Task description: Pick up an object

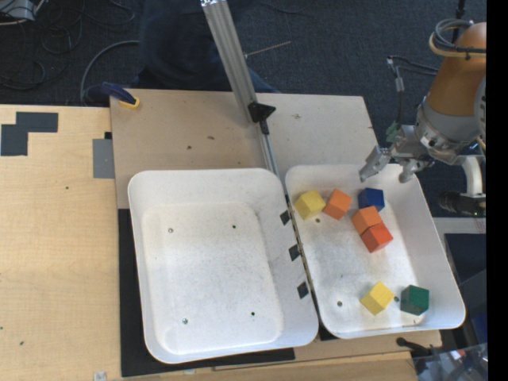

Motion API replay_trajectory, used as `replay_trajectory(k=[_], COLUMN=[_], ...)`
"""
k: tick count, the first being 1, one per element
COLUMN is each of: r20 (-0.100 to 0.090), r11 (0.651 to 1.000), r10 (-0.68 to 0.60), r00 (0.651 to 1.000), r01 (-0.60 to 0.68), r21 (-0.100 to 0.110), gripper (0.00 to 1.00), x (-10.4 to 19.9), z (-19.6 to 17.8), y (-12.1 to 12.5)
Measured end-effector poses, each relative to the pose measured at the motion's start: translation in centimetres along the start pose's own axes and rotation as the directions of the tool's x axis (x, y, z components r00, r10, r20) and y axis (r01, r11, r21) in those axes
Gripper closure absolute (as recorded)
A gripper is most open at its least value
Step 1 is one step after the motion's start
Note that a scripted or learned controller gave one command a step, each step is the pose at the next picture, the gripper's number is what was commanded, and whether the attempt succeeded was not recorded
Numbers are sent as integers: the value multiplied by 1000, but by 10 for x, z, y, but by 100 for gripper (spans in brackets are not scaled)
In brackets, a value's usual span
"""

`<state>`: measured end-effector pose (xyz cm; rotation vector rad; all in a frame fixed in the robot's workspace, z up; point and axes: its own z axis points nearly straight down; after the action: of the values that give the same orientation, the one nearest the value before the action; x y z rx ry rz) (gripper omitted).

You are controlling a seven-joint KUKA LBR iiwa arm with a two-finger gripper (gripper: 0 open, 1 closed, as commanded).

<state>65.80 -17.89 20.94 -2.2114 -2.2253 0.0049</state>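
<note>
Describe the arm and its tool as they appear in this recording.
The arm has a rounded orange band above a grey wrist section. A thin dark cable loops over its top, and a slim rod stands up beside it. The tool is small, grey and metallic, with two short prongs, one light and one darker. No lettering or markings are legible at this resolution.

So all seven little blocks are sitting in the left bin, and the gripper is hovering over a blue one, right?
Not quite: the camera view shows the blocks in the right bin, not the left bin. The rest holds: there are seven, and the gripper hangs just above the blue block.
</note>
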Motion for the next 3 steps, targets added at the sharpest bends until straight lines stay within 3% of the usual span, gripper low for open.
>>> replay_trajectory(k=[1,2,3], r20=[1,1,-2], r11=[1000,1000,1000], r10=[-4,-6,4], r00=[1000,1000,1000], r01=[4,6,-4], r21=[0,1,5], gripper=[100,0,0], x=[0,1,42], z=[-10,-10,98], y=[0,0,9])
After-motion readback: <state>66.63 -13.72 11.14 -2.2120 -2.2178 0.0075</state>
